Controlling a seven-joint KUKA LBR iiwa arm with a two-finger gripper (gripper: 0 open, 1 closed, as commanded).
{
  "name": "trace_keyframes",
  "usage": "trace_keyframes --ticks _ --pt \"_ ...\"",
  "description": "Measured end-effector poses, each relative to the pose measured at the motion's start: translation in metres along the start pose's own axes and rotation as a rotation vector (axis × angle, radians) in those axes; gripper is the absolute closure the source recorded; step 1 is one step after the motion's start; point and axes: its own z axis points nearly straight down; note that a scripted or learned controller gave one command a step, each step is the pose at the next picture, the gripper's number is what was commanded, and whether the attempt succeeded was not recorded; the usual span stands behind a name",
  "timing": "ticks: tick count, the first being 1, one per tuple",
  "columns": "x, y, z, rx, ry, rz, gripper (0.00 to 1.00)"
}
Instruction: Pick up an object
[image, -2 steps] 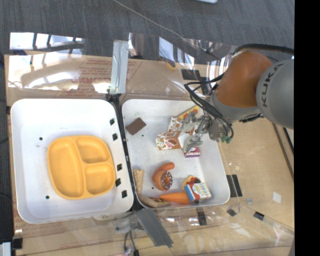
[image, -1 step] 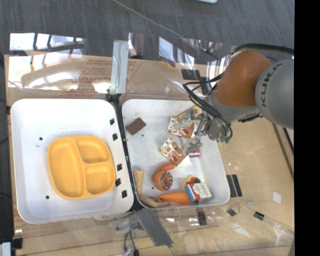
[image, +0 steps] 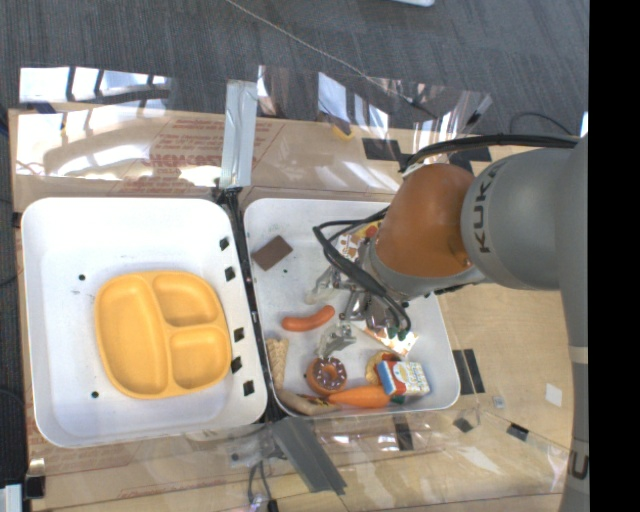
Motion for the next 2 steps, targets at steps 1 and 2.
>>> trace_keyframes --ticks 1,2 --pt "0.021 0.046 0.004 -0.001 0.013 0.047 0.00" --pt "0.065 0.040 0.000 0.003 -0.004 0.072 0.00"
